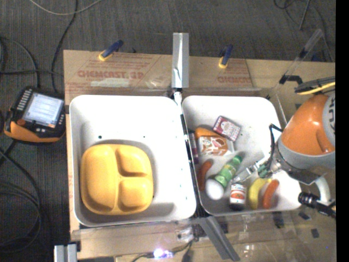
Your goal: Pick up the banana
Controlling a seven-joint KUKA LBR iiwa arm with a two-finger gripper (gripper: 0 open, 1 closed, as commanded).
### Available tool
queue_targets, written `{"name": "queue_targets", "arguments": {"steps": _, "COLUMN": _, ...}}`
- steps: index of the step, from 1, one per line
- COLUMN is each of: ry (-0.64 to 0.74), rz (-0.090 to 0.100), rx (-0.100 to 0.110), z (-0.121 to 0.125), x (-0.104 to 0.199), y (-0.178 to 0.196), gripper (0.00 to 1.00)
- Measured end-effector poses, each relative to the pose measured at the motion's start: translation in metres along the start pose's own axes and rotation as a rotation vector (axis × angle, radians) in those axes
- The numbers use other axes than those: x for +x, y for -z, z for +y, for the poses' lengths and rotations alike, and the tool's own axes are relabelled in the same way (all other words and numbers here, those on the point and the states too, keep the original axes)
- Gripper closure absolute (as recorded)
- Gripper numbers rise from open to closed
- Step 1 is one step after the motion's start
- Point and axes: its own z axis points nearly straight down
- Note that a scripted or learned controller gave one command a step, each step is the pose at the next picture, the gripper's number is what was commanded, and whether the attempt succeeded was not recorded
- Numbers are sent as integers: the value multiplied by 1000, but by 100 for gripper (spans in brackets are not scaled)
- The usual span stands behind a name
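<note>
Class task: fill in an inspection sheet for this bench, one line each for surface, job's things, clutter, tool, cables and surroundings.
Surface: two shallow white bins side by side, left bin and right bin, on a brown board.
Job's things: curved yellow banana in the right bin's near right corner, beside a red-orange sausage-shaped toy.
Clutter: yellow three-compartment plastic tray in the left bin; green bottle, white egg, small maroon box in the right.
Tool: tool just above the banana; finger state unclear.
Cables: light cable on the floor.
Surroundings: handheld control pendant with lit screen, left.
</note>
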Motion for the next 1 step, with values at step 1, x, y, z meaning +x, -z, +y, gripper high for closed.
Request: {"name": "queue_targets", "arguments": {"steps": 1, "ry": 0, "rz": -6, "rx": -3, "z": 2, "x": -2, "y": 10, "gripper": 100}}
